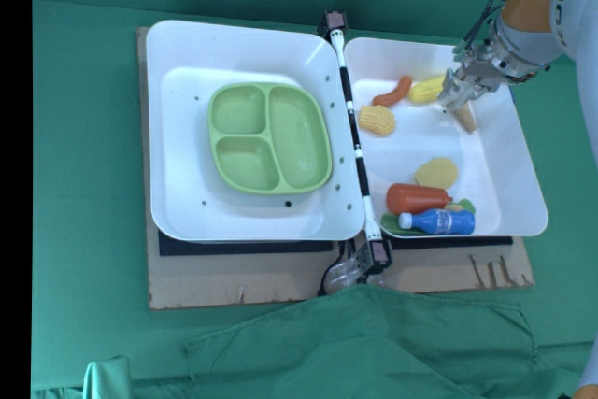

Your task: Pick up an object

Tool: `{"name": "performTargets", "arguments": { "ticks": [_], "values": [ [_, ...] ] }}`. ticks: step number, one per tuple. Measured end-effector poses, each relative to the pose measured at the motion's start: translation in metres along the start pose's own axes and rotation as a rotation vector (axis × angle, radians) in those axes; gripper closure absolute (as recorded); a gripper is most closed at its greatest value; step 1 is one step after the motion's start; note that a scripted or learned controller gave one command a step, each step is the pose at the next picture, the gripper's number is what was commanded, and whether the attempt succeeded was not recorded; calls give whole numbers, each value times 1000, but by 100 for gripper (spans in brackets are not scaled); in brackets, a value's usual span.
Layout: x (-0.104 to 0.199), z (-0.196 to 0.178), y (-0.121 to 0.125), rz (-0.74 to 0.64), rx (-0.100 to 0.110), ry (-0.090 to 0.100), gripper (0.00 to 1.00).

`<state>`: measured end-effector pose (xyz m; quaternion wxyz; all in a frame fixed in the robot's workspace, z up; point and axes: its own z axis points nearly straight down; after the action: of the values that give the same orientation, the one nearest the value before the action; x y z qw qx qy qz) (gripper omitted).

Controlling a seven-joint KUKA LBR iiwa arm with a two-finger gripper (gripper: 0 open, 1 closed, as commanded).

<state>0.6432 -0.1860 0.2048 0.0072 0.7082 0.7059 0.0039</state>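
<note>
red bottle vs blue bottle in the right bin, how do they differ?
Colour: the red bottle is solid red-orange; the blue bottle is blue with a white cap and a label.
Position: the red bottle lies farther from the bin's near rim; the blue bottle lies right along it.
Shape: the red bottle looks stubbier and wider; the blue bottle looks slimmer.
Shared: both lie on their sides, side by side, in the right bin.

A divided plate (270, 137) lies in the left bin (177, 61) — toy foods, a bottle (437, 220) in the right bin (509, 163).

Glossy white plastic is seen in the bin (505, 173) beneath the gripper (455, 100); matt green cloth (93, 154) and rough cardboard (234, 294) lie beyond.
</note>
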Motion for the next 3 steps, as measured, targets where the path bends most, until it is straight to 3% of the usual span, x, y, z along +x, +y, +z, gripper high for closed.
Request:
{"name": "performTargets", "arguments": {
  "ticks": [1, 2, 3],
  "values": [
    [1, 0, 0, -1, 2, 2, 0],
    [-1, -13, 2, 2, -6, -2, 100],
    [-1, -13, 1, 2, -4, -3, 0]
  ]
}}
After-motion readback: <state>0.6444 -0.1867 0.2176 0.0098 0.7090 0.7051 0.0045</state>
